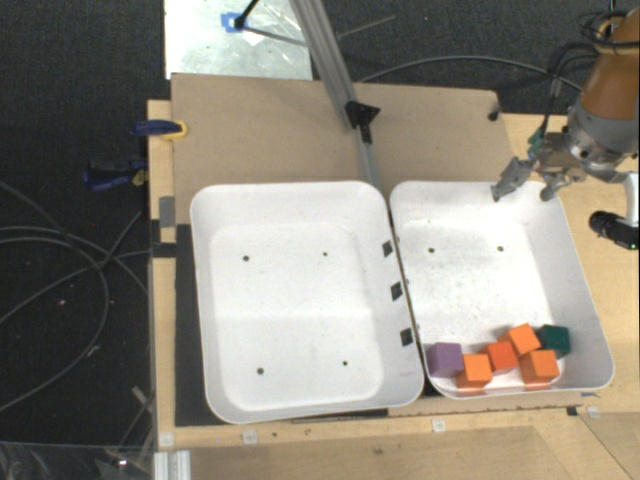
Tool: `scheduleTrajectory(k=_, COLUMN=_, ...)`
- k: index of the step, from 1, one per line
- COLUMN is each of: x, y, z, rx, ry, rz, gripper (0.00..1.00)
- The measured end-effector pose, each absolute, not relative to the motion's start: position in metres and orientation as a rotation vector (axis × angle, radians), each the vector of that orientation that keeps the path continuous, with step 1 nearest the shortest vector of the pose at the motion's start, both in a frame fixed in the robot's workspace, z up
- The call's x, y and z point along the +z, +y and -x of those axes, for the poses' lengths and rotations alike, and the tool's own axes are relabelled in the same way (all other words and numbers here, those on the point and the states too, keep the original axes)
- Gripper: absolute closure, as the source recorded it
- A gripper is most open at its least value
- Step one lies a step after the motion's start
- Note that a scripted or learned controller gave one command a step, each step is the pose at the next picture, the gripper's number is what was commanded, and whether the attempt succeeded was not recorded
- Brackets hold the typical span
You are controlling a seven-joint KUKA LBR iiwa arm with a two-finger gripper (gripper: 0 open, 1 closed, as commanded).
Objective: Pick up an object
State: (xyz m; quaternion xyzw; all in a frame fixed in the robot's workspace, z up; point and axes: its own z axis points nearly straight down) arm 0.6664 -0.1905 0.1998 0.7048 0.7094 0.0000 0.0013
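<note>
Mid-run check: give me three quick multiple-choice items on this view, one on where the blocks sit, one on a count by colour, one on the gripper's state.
1. Where do the blocks lie?
A. Left bin, middle
B. Right bin, near edge
C. On the bench behind the bins

2. How many orange blocks are there?
A. One
B. Two
C. Four

3. What is the gripper doing?
A. Open, holding nothing, above the right bin's far edge
B. Shut on the purple block
C. Resting in the left bin

Key: 1 B, the blocks cluster along the near wall of the right bin. 2 C, four orange blocks sit between the purple block and the green block. 3 A, the gripper has spread fingers with nothing between them.
</note>
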Motion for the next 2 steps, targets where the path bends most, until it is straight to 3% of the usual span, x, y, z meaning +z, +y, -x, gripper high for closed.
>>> scheduleTrajectory(k=1, x=0.244, y=-0.193, z=-0.624, rx=0.003, ry=2.219, rz=-2.218, gripper=0.00)
scheduleTrajectory(k=2, x=0.292, y=-0.197, z=-0.659, rx=0.007, ry=2.222, rz=-2.208, gripper=0.00)
